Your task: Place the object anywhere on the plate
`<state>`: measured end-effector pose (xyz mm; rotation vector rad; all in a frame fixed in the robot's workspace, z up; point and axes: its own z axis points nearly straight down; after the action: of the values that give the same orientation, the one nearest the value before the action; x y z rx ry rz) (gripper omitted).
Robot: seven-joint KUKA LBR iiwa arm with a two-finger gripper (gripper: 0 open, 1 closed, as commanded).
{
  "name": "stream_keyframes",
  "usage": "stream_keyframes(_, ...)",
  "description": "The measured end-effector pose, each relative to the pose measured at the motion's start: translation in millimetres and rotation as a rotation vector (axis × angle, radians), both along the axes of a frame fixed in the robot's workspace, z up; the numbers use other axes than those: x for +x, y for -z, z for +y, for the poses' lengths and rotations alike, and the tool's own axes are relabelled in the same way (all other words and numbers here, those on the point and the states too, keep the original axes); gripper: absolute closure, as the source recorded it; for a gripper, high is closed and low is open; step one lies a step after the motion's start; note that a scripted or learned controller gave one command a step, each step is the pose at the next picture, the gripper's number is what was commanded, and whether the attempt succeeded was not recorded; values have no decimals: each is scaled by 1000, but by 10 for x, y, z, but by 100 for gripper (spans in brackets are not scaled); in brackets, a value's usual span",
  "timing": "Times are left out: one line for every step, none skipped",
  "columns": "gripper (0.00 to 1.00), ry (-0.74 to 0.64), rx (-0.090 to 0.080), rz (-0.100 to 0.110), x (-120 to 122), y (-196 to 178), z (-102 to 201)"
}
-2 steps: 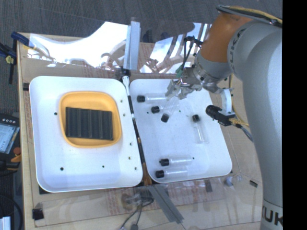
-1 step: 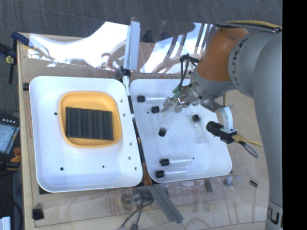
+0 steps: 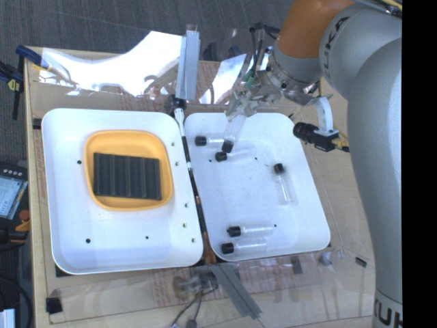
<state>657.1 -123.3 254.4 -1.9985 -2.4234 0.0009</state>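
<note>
A yellow plate (image 3: 127, 144) with a dark ribbed insert (image 3: 128, 176) lies in the left white bin (image 3: 65, 217). Several clear tubes with black caps lie in the right bin (image 3: 307, 217). One tube (image 3: 228, 137) slants from its cap at the lower left up to my gripper (image 3: 239, 110), which hangs over the back edge of the right bin. Whether the gripper holds this tube is unclear. Another tube (image 3: 210, 141) lies just left of it.
A single tube (image 3: 283, 183) lies at the right bin's middle right, and two more (image 3: 247, 231) (image 3: 243, 247) lie near its front edge. Crumpled foil (image 3: 109, 67) and an upright metal post (image 3: 189, 63) stand behind the bins. The arm fills the right side.
</note>
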Motion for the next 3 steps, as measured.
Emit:
stream_keyframes(100,-77,1,5,-338,815,253)
stream_keyframes(0,-77,0,3,-333,805,249)
stream_keyframes(0,-283,1,3,-651,424,316)
